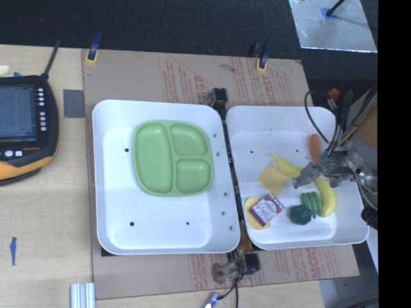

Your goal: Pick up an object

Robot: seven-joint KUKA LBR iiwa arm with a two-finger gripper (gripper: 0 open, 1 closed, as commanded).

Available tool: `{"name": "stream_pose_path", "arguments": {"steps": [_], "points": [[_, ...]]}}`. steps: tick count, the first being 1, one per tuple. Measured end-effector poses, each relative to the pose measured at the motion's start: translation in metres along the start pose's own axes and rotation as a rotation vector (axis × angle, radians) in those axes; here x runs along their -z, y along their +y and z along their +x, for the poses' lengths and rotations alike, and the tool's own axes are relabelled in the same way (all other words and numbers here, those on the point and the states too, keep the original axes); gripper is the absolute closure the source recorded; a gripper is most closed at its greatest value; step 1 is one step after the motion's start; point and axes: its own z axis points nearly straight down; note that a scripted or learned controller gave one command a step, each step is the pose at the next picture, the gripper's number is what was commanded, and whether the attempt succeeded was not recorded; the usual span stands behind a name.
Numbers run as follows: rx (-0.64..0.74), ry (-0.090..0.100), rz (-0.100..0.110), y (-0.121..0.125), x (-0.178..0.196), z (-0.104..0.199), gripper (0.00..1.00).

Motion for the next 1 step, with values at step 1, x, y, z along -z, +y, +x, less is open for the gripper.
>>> {"name": "stream_pose_path", "arguments": {"steps": [1], "points": [[0.002, -0.001, 0.002, 0.0642, -0.0913, 0.0524, 0.0]]}}
